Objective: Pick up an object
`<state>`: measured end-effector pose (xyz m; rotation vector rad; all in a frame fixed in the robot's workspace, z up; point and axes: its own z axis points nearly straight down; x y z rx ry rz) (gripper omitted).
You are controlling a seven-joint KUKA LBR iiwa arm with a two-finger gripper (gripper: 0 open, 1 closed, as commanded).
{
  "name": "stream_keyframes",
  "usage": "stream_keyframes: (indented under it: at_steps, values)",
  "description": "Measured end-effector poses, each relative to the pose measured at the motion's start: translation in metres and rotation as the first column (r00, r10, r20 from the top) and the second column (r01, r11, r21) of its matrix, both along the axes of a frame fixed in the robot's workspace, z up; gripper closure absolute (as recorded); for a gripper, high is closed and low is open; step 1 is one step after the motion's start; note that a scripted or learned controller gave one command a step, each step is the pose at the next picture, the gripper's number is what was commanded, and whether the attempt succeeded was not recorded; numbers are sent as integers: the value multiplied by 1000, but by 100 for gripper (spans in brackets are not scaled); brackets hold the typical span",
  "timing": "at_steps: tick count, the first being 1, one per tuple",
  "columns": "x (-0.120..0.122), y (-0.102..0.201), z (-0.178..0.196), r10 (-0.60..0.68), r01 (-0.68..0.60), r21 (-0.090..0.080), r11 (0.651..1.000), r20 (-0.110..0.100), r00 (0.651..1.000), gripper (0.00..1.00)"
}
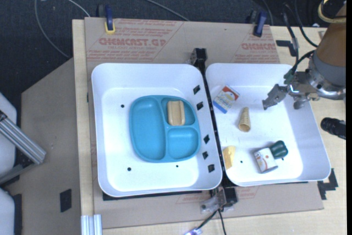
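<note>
On the desk [137, 36], two white bins sit side by side. The left bin [110, 96] holds a blue divided tray [148, 135] with a tan bread piece [176, 113] in its upper right compartment. The gripper [286, 97] hangs over the upper right part of the right bin [308, 140], its fingers spread apart and nothing between them. Below and left of it lie a small red-and-white carton [225, 99], a cone [244, 119], a yellow piece [229, 156] by the bin's left wall, and a green-capped bottle [270, 156], all apart from the gripper.
</note>
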<state>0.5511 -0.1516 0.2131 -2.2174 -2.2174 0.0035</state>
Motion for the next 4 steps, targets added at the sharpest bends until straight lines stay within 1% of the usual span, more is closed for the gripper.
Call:
stream_keyframes:
  at_steps: [1, 2, 3, 4]
  values:
    - [-1, -10, -52, -1, 1, 0, 1000, -1, 1000, 0]
    - [-1, -2, -113, 0, 0, 1, 1000, -1, 1000, 0]
    - [1, -3, -98, 0, 0, -1, 1000, 6, 1000, 100]
    - [10, -8, -38, 1, -1, -4, 1000, 13, 1000, 100]
